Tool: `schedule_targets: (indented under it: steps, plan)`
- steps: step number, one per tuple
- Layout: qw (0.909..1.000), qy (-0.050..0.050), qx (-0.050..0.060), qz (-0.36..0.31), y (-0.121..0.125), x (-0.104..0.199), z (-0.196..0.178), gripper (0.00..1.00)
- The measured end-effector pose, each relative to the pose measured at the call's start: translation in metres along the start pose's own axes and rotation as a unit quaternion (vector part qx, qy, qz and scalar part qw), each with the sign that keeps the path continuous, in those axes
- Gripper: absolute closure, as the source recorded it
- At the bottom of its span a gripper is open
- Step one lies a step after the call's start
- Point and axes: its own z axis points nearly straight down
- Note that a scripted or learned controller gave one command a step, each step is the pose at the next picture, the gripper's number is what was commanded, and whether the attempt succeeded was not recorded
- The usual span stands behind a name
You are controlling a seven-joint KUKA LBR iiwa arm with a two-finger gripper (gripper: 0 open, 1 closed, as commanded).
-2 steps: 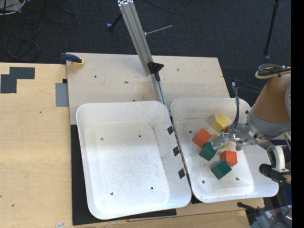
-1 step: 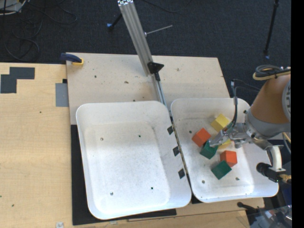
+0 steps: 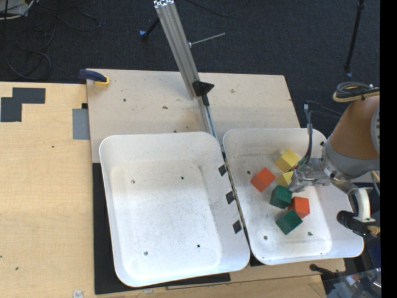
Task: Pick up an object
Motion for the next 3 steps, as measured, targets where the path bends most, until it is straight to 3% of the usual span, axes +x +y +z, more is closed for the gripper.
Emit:
schedule_targets:
  steps: [1, 2, 3]
  plan:
    - [1.0000, 0.002, 0.009, -0.004, 0.005, 0.000, -0.063, 1.00]
    - [0.9999, 0.002, 0.011, -0.004, 0.006, 0.000, -0.079, 1.00]
    - [0.9999, 0.004, 0.012, -0.005, 0.005, 0.049, -0.092, 1.00]
